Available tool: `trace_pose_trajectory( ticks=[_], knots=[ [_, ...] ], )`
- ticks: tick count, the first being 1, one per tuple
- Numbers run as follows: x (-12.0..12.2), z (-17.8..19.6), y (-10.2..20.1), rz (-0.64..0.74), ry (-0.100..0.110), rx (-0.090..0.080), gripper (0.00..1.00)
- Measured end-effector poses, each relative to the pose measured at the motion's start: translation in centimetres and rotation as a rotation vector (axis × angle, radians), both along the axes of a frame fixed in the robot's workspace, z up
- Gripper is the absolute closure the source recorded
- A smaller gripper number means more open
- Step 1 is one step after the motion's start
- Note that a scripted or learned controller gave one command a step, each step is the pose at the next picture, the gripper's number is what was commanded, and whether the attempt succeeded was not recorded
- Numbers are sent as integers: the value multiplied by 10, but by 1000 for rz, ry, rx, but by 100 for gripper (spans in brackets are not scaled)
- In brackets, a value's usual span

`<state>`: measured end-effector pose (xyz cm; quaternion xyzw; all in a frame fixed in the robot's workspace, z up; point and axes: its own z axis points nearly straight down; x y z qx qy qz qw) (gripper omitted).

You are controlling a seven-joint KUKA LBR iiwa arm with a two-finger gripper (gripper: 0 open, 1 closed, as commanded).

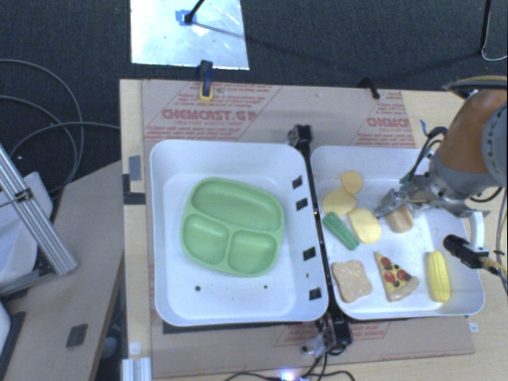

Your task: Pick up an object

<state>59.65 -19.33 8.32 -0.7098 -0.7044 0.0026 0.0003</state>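
Note:
My gripper [397, 205] is down in the right bin [468, 292], at its middle right. Directly under it, touching or nearly touching, lies a small tan toy food piece [400, 221]. To the left are yellow toy pieces [340, 202] [366, 226] and a smaller one [352, 182], with a green bean pod [340, 231] beside them. Toward the front lie a bread slice [352, 280], a pizza slice [394, 275] and a corn cob [438, 275].
The left bin [171, 292] holds a green divided plate [232, 226]. A black divider with clips [311, 213] runs between the bins. The arm's orange band [476, 125] hangs over the right bin's far right side.

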Motion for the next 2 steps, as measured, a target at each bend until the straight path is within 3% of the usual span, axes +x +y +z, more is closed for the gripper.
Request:
trace_pose_trajectory(
  ticks=[1,2],
  knots=[
    [6,13,6,10,-10,2,100],
    [78,109,128,25,-22,6,100]
  ],
)
